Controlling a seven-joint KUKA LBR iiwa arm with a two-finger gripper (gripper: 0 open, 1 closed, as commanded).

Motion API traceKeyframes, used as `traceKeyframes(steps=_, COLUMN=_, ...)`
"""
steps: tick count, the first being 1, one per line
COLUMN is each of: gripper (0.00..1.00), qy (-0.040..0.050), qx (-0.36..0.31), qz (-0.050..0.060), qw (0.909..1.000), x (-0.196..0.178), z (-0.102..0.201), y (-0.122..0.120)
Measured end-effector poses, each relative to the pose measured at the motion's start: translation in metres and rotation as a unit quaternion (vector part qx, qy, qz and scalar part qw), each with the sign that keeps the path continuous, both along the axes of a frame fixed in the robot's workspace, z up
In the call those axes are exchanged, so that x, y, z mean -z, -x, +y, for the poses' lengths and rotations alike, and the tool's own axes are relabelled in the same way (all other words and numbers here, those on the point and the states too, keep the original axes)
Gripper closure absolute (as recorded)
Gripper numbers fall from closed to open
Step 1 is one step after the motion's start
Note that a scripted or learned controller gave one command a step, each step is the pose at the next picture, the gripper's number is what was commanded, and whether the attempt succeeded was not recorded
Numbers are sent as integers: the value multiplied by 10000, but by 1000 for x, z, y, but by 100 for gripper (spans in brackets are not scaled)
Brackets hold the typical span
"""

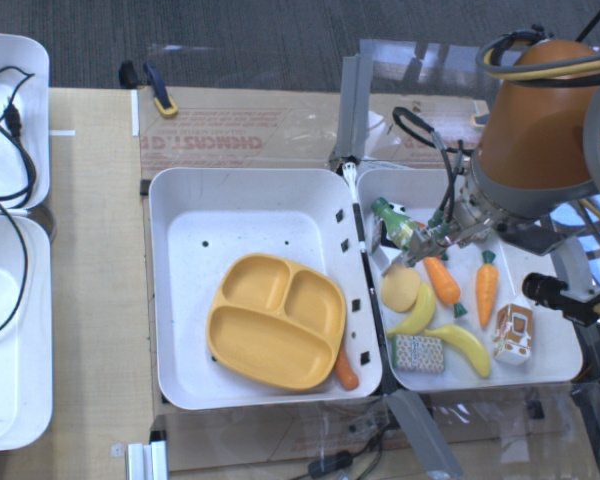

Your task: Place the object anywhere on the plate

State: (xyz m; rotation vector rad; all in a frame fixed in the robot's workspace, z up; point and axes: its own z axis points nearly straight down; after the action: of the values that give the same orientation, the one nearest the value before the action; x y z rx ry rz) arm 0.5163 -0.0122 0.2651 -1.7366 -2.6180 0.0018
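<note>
Two bins sitting side by side: the plate [277, 320] is lying in the left bin [180, 268], the pickable items in the right bin [570, 358].

The gripper [427, 245] is hanging over the right bin's upper-left part, near the divider between the bins. Fingers are blurred against the clutter, so I cannot tell whether they are spread or pinching anything.

My read is that the nearest candidate is the carrot [441, 280], lying just below and slightly right of the gripper tip, its top end touching or nearly touching it. Its long axis is running diagonally, from upper left toward the bin's lower right. It looks like a smooth orange toy, tapered and small.

Other items sitting in that bin: a second carrot [487, 286] standing nearly vertical to the right, a green bottle [394, 219] by the divider, a banana [450, 333], a pale round fruit [400, 290], a sponge-like block [419, 352] and a small carton [513, 332] by the lower-right corner.

The plate is yellow, three compartments, angled toward the left bin's lower-right corner, well to the gripper's left across the divider. An orange piece [346, 371] is resting just beside the plate's lower-right rim, off it.
</note>
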Motion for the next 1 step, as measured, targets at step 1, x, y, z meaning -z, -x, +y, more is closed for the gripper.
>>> traceKeyframes(steps=1, gripper=100, qy=3, qx=724, qz=18, qw=9974, x=50, z=47, y=4)
